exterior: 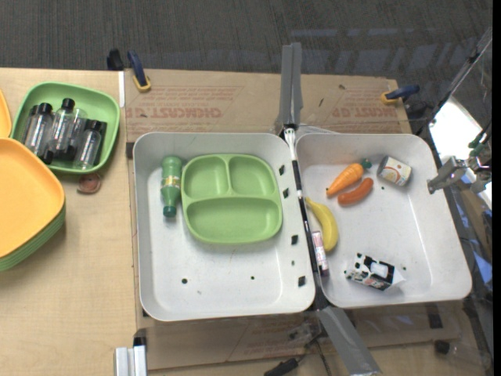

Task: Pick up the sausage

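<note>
The sausage (355,192) is a short red-orange piece lying at a slant in the upper middle of the right bin (438,233). It touches or nearly touches an orange carrot (344,178) with a green top, which lies just above and left of it. Nothing covers the sausage.
The right bin also holds a banana (326,224) by its left wall, a small can (394,171) at the upper right and a black-and-white carton (376,272) near the front. In the left bin (227,288) are a green divided plate (231,198) and a green bottle (170,185).
</note>
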`<state>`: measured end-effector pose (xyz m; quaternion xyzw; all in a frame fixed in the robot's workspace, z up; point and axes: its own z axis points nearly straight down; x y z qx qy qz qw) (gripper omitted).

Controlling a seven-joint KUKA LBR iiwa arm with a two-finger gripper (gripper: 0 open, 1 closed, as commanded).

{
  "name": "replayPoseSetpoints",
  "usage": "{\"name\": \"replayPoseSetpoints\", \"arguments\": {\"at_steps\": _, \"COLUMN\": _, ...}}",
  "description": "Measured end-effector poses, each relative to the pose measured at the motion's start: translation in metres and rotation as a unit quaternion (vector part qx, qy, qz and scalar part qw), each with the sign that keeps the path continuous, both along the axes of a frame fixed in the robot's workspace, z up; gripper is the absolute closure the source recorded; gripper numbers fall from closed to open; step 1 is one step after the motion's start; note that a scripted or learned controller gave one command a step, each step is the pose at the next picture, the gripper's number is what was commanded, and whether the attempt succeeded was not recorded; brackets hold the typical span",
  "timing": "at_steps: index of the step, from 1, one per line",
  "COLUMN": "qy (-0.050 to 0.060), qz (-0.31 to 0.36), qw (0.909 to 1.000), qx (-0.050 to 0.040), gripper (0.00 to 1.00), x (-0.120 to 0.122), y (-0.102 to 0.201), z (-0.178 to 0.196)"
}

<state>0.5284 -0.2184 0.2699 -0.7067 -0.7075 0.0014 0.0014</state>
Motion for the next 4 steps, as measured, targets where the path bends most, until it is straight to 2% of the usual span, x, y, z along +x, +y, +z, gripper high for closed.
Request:
{"name": "replayPoseSetpoints", "arguments": {"at_steps": 1, "qy": 0.000, "qz": -0.189, "qw": 0.9820, "qx": -0.0003, "gripper": 0.00, "x": 0.010, "y": 0.026, "z": -0.132}}
{"name": "replayPoseSetpoints", "arguments": {"at_steps": 2, "qy": 0.000, "qz": -0.146, "qw": 0.9893, "qx": -0.0006, "gripper": 0.00, "x": 0.007, "y": 0.114, "z": -0.180}}
{"name": "replayPoseSetpoints", "arguments": {"at_steps": 3, "qy": -0.001, "qz": -0.153, "qw": 0.9883, "qx": -0.0009, "gripper": 0.00, "x": 0.041, "y": 0.067, "z": -0.160}}
{"name": "replayPoseSetpoints", "arguments": {"at_steps": 4, "qy": 0.000, "qz": -0.152, "qw": 0.9884, "qx": -0.0015, "gripper": 1.00, "x": 0.041, "y": 0.066, "z": -0.152}}
